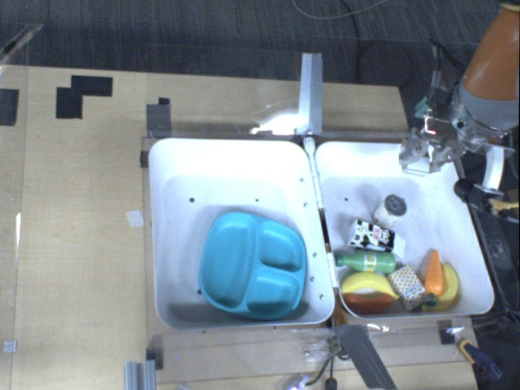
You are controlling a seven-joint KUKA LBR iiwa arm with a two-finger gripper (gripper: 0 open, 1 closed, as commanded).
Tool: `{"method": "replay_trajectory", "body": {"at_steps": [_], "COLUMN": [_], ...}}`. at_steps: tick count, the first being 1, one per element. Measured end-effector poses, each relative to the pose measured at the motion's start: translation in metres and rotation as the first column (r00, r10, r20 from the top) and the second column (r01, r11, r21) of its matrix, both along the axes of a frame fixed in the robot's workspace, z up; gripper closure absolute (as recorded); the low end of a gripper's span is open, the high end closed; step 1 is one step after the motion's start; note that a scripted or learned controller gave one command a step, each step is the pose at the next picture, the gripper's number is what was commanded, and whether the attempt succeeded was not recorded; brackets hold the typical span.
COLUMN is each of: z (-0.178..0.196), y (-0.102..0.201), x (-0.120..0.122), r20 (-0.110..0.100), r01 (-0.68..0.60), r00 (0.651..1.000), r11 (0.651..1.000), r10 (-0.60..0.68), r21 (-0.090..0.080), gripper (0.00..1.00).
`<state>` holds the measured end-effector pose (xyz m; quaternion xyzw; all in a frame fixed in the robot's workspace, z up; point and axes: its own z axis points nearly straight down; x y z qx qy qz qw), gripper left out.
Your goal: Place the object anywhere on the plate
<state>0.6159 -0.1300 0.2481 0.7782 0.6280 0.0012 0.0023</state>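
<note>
A blue divided plate [253, 265] lies in the left bin [175, 218], toward its front. The right bin [357, 169] holds a pile of objects at its front: a small white bottle with a grey cap [392, 210], a black-and-white box [372, 236], a green bottle [367, 261] on its side, a yellow and red fruit [367, 291], a checkered packet [406, 283] and an orange carrot [435, 273] on a yellow banana [449, 289]. My gripper [422, 151] hangs over the right bin's far right corner, apart from all the objects, with nothing seen in it.
The grey arm with its orange band [494, 55] comes in from the upper right. A metal divider post [311, 96] stands behind the bins where they meet. A wooden bench [73, 234] lies to the left, and cables run along the right edge.
</note>
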Motion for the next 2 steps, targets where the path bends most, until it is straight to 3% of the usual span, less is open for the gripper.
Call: {"method": "replay_trajectory", "body": {"at_steps": [1, 2], "z": [-0.064, -0.062], "y": [0.060, 0.119], "x": [-0.073, -0.058], "r20": [-0.002, -0.003], "r01": [-0.206, -0.490], "r00": [0.979, 0.872], "r11": [0.979, 0.872], "r10": [0.206, 0.490], "r21": [0.002, -0.005], "gripper": [1.00, 1.00]}}
